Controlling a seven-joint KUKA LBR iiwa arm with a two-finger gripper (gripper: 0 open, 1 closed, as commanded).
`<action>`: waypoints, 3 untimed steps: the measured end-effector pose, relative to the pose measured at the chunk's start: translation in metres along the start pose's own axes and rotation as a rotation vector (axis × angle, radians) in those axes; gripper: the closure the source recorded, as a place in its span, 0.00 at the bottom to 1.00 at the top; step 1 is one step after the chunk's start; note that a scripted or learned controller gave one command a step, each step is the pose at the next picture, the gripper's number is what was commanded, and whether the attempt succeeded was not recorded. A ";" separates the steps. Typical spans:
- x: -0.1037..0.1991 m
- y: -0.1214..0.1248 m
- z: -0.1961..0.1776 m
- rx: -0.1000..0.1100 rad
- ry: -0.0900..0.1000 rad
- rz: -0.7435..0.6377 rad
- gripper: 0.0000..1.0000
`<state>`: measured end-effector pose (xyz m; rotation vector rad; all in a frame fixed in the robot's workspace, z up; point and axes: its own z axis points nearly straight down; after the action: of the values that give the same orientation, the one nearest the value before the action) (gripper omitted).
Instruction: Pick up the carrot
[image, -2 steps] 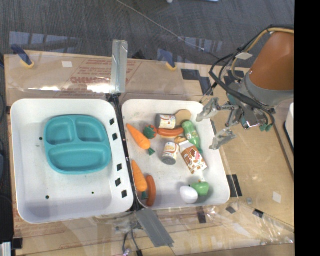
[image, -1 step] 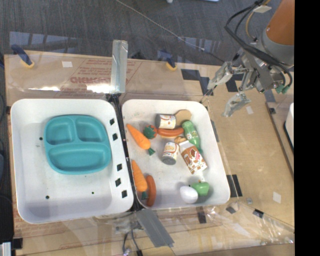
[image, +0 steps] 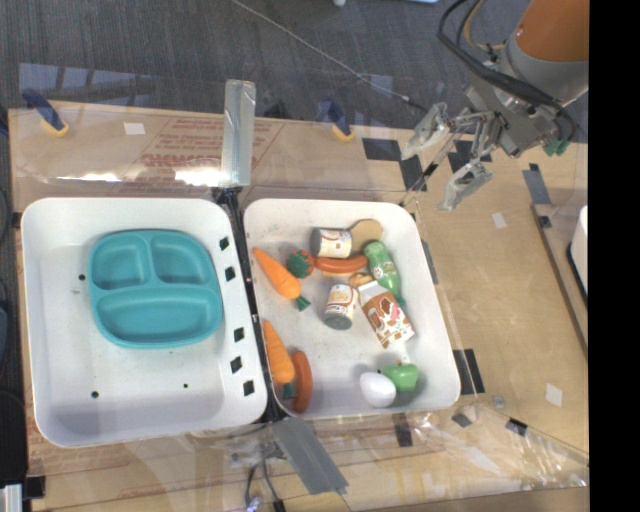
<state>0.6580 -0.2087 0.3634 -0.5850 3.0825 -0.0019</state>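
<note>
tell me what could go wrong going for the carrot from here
Two carrot-like pieces lie in the right bin: one carrot near the upper left, another against the left wall, so the claw might go for either one.
The upper carrot touches a small green piece, which could get nudged or grabbed too.
The lower one lies against a hot dog and the wall, leaving the claw little room.

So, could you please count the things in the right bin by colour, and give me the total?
Orange: 3, the upper carrot, the lower carrot, the sausage
Reddish-orange: 1, a piece beside the lower carrot
Green: 2, bottle, pear-like item
White: 1, egg
Printed cans: 2
Printed carton: 1
Tan: 1, piece
Total: 11
</note>
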 end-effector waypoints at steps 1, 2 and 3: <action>0.004 0.001 0.162 -0.008 0.012 0.200 0.00; -0.001 -0.001 0.021 0.008 -0.010 0.172 0.00; 0.002 0.005 0.181 -0.008 0.014 0.239 0.00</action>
<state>0.6546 -0.2047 0.1826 -0.2142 3.1451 0.0073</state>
